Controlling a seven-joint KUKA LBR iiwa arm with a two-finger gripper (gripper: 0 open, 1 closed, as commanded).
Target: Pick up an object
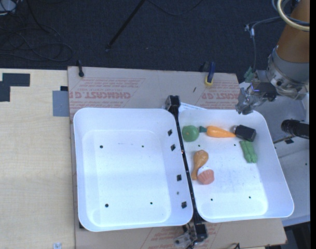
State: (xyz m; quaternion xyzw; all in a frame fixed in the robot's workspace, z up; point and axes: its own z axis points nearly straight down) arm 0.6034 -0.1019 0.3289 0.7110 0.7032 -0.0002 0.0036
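The right bin (274,201) holds several small items. A green round piece (190,133) lies at its upper left, with an orange carrot (219,132) just right of it. A black block (245,133) rests near the top right, and a green oblong piece (248,151) lies below it. An orange pear-shaped piece (199,161) and a pink piece (206,177) sit near the divider. My gripper (244,106) hangs above the bin's far right corner, apart from all of them, with nothing visible between its fingers.
The left bin (85,139) lies beside the right one, joined by a black divider (179,154). Both rest on a cardboard sheet (121,90). A blue and yellow clamp (210,74) stands at the back edge. A black cylinder (298,128) juts out at the right.
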